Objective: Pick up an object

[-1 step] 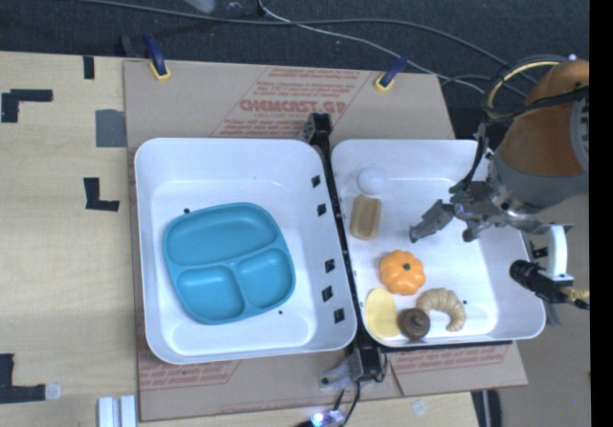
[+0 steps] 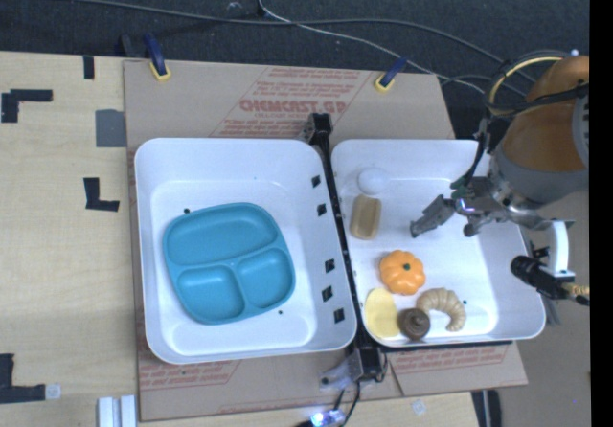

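Claw (image 2: 448, 213) spread wide, empty, hovering over right bin (image 2: 431, 155). Candidates: pumpkin toy (image 2: 402, 273) just below-left of claw, tan block (image 2: 365, 217) left. Risk: croissant (image 2: 443, 307), brown donut (image 2: 414, 323), yellow piece (image 2: 381, 313) crowded beyond pumpkin; round pumpkin may slip, get nudged into cluster.

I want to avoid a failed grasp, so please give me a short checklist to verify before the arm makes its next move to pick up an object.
1. Objects within reach in the right bin: ok. Pumpkin, croissant, tan block and others lie there.
2. Gripper carries nothing: ok, nothing shows at its tip.
3. Gripper positioned over the right bin: ok, above bare floor right of the tan block.
4. Finger opening: cannot tell.
5. Target standing apart: pumpkin ok; the brown round piece touches the yellow piece, not ok.
6. Blue tray out of the way: ok, in the left bin.
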`<action>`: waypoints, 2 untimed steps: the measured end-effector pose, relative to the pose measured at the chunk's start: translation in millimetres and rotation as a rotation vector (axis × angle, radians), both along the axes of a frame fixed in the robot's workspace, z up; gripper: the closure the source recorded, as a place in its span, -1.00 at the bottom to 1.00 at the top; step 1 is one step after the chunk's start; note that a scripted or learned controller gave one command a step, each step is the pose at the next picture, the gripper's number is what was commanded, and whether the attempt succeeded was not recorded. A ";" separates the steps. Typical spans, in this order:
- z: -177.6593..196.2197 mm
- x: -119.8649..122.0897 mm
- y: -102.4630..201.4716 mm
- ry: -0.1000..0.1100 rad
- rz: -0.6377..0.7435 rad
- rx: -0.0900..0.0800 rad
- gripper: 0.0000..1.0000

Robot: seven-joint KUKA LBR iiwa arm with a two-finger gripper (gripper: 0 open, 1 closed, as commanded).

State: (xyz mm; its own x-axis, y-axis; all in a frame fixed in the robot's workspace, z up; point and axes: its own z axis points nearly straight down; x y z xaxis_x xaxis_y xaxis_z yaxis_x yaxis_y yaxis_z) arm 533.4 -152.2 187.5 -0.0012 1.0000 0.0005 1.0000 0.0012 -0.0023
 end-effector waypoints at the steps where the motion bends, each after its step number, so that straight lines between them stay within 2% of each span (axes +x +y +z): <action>1: -62.5 -7.3 -1.4 0.005 -0.001 0.001 -1.00; 2: -104.4 -7.1 -1.0 -0.003 0.000 -0.002 -1.00</action>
